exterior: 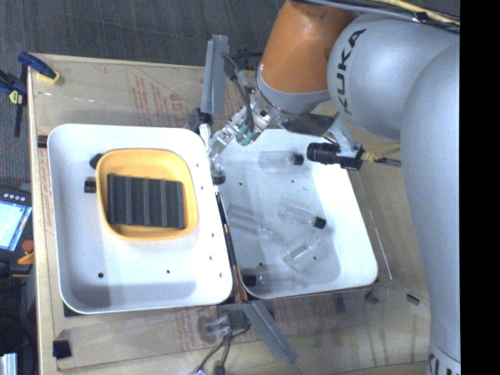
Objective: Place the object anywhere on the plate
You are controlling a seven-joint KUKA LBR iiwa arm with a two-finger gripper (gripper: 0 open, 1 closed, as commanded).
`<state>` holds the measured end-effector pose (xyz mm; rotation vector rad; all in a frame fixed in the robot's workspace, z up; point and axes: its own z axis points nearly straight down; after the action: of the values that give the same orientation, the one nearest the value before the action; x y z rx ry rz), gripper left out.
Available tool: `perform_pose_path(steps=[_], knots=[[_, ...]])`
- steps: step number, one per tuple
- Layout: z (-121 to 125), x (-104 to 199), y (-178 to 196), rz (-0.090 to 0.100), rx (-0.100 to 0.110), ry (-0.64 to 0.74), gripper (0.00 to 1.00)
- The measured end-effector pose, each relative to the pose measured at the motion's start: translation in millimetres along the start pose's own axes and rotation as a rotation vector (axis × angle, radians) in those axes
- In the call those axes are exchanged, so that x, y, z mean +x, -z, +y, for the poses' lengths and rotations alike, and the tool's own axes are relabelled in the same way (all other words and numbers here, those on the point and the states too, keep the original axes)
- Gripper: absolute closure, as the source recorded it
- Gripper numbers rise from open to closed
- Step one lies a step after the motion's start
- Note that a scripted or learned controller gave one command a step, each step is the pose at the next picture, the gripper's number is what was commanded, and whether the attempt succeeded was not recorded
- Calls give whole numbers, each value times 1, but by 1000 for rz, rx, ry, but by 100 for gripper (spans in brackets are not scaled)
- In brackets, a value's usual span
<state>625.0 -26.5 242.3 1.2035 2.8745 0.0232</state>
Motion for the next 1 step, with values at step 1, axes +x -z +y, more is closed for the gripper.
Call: perform_pose_path(steps=[1], knots=[[3, 21, -50, 22, 22, 298, 100]])
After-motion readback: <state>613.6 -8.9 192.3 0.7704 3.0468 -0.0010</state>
